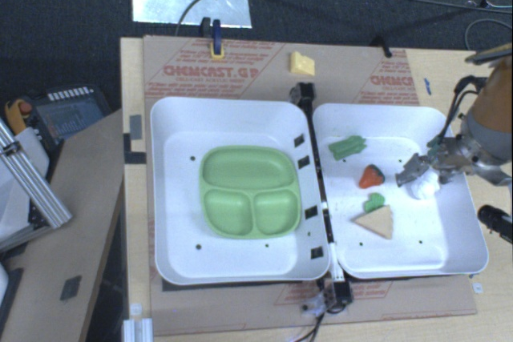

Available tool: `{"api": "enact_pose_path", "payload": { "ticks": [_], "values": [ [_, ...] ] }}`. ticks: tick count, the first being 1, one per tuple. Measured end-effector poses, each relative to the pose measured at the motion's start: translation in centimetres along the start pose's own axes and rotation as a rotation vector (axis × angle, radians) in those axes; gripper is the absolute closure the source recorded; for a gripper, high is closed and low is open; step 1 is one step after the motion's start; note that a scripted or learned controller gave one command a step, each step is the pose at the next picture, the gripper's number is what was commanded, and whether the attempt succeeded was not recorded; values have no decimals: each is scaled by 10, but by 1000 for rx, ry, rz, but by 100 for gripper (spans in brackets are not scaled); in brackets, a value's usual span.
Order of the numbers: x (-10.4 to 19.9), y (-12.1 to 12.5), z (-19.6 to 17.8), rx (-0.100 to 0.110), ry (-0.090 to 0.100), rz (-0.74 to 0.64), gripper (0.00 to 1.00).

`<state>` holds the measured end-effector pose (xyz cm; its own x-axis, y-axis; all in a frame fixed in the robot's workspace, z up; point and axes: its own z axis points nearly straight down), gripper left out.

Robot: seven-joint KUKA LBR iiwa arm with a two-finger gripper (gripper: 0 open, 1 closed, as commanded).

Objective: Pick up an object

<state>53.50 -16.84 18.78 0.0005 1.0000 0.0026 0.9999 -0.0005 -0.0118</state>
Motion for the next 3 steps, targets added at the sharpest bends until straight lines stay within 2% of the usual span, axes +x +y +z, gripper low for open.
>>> {"api": "enact_pose_path", "payload": {
  "ticks": [1, 3],
  "values": [
    [1, 3, -7, -13, -3, -4, 0],
    [1, 21, 100, -12, -1, -3, 0]
  ]
}}
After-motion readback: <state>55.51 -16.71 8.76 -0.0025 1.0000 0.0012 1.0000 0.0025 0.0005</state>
